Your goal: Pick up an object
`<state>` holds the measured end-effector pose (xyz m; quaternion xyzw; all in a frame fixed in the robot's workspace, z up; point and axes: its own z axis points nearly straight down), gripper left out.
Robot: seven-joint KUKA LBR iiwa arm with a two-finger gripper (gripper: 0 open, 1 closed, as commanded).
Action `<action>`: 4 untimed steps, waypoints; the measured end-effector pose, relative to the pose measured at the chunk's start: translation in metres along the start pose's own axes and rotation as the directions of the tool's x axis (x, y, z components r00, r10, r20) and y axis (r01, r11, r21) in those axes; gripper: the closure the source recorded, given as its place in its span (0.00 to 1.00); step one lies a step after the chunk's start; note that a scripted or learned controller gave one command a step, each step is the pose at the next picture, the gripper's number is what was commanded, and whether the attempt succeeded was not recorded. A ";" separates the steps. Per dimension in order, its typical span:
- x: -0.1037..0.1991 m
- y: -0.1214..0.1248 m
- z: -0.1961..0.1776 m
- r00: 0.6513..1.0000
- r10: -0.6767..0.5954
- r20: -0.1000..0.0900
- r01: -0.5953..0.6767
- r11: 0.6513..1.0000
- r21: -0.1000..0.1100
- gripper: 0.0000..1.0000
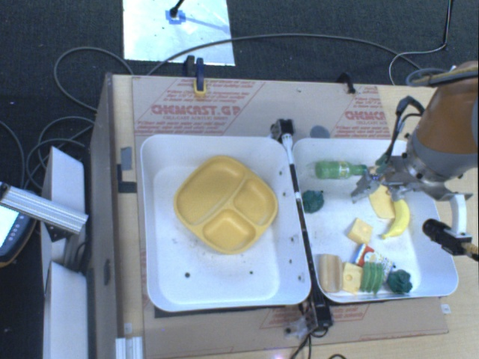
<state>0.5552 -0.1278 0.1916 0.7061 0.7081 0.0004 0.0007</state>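
The right bin [441,275] holds several toy foods. A green bottle [337,170] lies at its back, and a dark green piece [312,200] sits by the left wall. A yellow wedge [382,203] and a banana [397,220] lie mid-bin, with a cheese cube [360,231] to their left. My gripper [378,193] hangs just over the yellow wedge, beside the bottle's cap end. Its two dark fingers are spread apart, open, with nothing held between them.
The left bin [168,275] carries a yellow divided plate [225,203]. Along the right bin's front lie a tan roll [329,268], a yellow block [351,277], a green bundle [372,276] and a dark green lump [400,280]. A black divider clip [284,129] sits between the bins.
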 end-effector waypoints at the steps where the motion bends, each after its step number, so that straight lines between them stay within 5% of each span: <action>1: -0.006 -0.003 0.100 1.000 0.002 -0.001 -0.002 1.000 0.003 0.00; 2: -0.008 -0.037 0.107 1.000 0.002 -0.001 -0.002 1.000 0.001 0.00; 3: -0.008 -0.036 0.097 1.000 0.002 -0.001 -0.002 1.000 -0.002 1.00; 4: 0.084 0.053 0.006 1.000 -0.002 -0.002 0.002 1.000 -0.004 1.00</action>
